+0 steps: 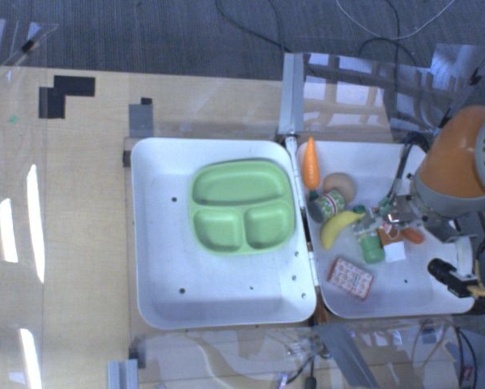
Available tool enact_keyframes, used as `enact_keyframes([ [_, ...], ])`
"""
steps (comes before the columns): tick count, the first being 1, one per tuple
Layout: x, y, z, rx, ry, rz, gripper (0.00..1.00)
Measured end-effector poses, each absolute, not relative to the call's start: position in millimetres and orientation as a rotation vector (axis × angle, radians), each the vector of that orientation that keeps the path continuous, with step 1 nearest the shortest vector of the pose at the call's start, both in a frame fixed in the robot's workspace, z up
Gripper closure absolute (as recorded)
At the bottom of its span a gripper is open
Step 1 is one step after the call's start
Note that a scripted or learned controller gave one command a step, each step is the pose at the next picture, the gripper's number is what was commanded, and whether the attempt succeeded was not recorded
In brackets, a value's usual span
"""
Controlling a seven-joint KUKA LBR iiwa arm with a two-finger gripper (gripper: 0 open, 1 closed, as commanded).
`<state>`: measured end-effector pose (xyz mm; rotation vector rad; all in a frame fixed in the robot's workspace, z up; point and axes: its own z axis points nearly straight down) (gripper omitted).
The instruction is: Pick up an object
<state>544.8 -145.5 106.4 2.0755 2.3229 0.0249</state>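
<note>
My gripper hangs low over the middle of the right bin, at the end of the grey arm with the orange band. Just below it lie a small green object, a white piece and a red-orange item. A yellow banana lies to its left, touching a small can with a green and red label. Behind the can is a brown rounded object. An orange carrot lies along the bin's left wall. A red patterned box sits near the front.
The left bin holds a green divided tray. A metal frame stands behind the bins. Cables run over the dark floor at the back. The right bin's front right has bare floor.
</note>
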Motion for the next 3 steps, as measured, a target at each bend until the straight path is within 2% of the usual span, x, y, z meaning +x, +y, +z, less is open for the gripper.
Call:
enact_keyframes([
  [1, 605.0, -108.3, 193.2, 2.078, 2.348, 0.007, 1.0],
  [2, 604.8, -108.4, 192.9, 2.078, 2.348, 0.006, 0.0],
  [3, 628.5, -131.2, 153.9, 2.105, 2.325, 0.004, 0.0],
])
